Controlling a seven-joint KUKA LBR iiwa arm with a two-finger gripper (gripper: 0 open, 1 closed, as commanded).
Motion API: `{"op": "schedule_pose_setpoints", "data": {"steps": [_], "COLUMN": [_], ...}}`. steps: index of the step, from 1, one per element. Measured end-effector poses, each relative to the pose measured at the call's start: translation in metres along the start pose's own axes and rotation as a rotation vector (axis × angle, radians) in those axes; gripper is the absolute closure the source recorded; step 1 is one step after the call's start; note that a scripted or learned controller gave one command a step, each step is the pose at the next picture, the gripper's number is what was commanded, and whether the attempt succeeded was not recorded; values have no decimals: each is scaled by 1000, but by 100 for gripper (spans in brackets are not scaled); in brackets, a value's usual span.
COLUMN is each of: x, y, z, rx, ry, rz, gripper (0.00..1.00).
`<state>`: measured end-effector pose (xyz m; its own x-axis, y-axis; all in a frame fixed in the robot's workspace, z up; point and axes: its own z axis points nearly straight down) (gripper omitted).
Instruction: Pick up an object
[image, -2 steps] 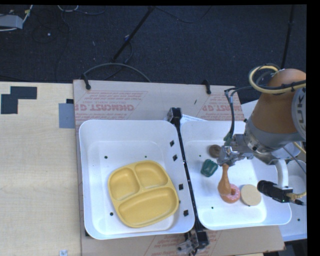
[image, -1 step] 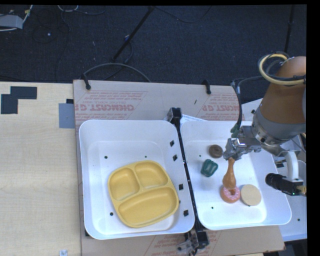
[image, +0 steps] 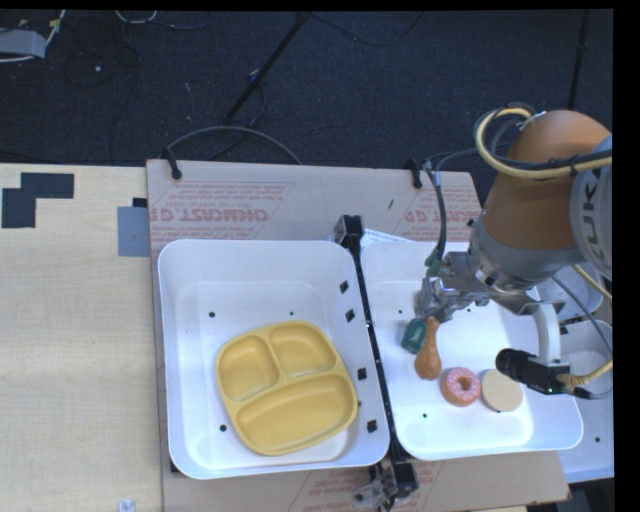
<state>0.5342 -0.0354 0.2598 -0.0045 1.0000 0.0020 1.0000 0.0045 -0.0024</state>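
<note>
Gripper (image: 432, 303) low in right bin (image: 560, 440), just above orange drumstick (image: 429, 357) and green piece (image: 414, 335); finger state unreadable, nothing visibly held.

Just one fixed cam here, sitting above the counter (image: 70, 330) and looking down at a slant, taking in both bins (image: 190, 290) from a moderate distance.
</note>
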Motion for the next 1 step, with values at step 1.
{"op": "schedule_pose_setpoints", "data": {"steps": [1], "x": [57], "y": [0], "z": [17], "rx": [3], "ry": [0], "rz": [0], "gripper": [100]}}
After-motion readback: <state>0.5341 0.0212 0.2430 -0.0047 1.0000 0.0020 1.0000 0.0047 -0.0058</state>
